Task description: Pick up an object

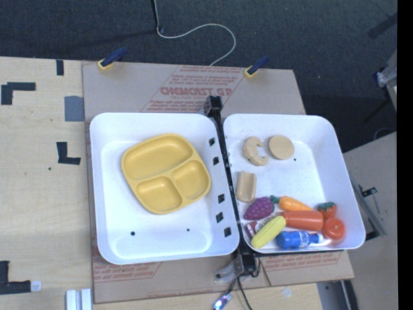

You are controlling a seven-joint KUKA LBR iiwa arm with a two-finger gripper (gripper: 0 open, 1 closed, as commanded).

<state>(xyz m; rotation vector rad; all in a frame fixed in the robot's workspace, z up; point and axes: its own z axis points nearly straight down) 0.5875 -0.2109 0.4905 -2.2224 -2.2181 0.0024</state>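
The right bin holds toy food. A tan croissant and a round cookie lie near its far side. A beige bread slice lies by the divider. At the near side sit purple grapes, a yellow corn cob, a carrot, an orange-red sausage, a blue bottle and a red tomato. The left bin holds a yellow three-compartment plate.
Both bins rest on a cardboard sheet held by two blue-and-yellow clamps. A white cable loops over the dark floor behind. Black clips run along the divider between the bins.
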